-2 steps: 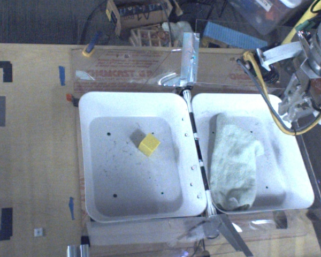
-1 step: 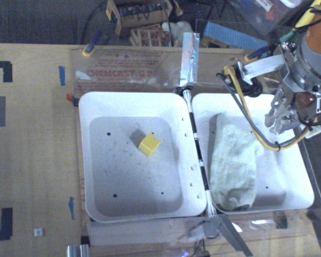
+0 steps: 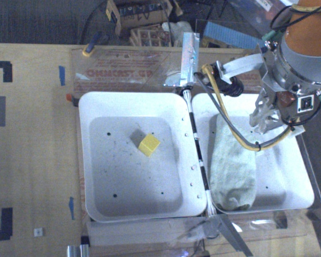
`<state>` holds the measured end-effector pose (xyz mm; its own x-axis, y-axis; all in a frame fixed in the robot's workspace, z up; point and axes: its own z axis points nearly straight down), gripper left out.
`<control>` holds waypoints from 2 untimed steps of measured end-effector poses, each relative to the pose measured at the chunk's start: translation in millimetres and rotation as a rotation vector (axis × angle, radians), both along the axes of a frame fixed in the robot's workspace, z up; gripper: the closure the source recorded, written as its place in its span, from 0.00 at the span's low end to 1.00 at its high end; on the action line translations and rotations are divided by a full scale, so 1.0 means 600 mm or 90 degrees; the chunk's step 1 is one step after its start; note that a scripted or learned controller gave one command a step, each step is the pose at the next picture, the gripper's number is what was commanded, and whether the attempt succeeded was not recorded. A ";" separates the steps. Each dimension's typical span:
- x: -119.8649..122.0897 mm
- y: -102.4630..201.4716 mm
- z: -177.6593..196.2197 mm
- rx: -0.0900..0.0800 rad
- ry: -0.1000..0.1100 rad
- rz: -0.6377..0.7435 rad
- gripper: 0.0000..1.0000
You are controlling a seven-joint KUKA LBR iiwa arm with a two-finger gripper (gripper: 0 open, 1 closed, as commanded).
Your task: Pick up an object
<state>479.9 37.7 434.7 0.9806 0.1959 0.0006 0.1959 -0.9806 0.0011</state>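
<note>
Two bins side by side on the tabletop [image 3: 32, 143]: left bin [image 3: 91, 111] has a small block [image 3: 149, 144] sitting mid-floor, right bin [image 3: 305, 186] has a cloth [image 3: 232, 170] along its left side, end effector [image 3: 266, 116] hanging above it.

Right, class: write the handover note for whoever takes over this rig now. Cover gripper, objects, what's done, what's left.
Gripper: hanging over the right white bin, nothing seen between its fingers.
Objects: small yellow block lies in the left white bin; pale crumpled cloth lies along the right bin's left side, below and left of the gripper.
Done: nothing picked.
Left: choose an object, grasp, lift.
</note>
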 end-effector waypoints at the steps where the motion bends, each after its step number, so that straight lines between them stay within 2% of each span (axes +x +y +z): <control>1: 0.001 0.118 0.000 0.000 -0.001 0.000 1.00; 2: 0.001 0.227 0.001 0.001 -0.002 -0.001 1.00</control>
<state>480.5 174.1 435.4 0.9809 0.1945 0.0032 0.1945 -0.9809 0.0003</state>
